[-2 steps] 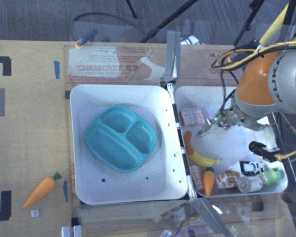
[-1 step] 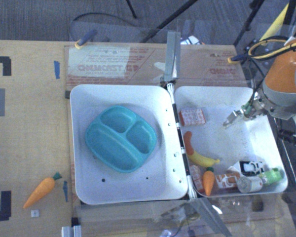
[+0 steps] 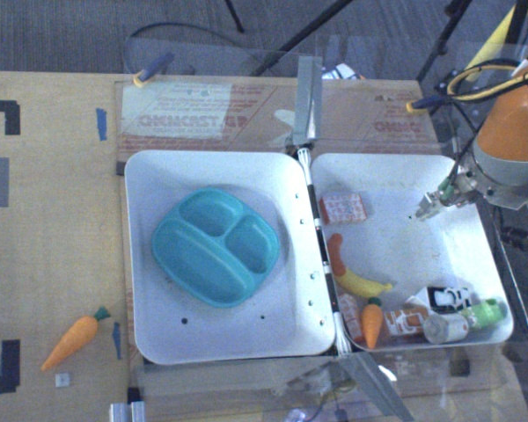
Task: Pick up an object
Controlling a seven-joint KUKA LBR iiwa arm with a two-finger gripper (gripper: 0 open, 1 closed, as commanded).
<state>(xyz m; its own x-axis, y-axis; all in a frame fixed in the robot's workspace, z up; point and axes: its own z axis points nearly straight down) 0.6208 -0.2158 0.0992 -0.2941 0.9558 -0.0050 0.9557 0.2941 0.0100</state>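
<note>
The small grey claw (image 3: pixel 429 204) hangs by the right white bin's (image 3: pixel 475 339) far right corner, its grip state unclear, and next must drop onto a toy.

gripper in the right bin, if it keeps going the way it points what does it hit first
Probably the bare white floor of the right bin: the gripper points down-left at it. Depth is unclear.

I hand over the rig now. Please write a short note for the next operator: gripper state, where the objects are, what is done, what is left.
Gripper: over the right bin's upper right part, nothing visible in it; jaws too small to judge.
Right bin: red-white packet, banana, small carrot, bottle and cartons along its lower edge.
Left bin: teal divided plate.
Another carrot lies on the bench.
Done: no pick yet.
Left: grasp and lift one object.
</note>
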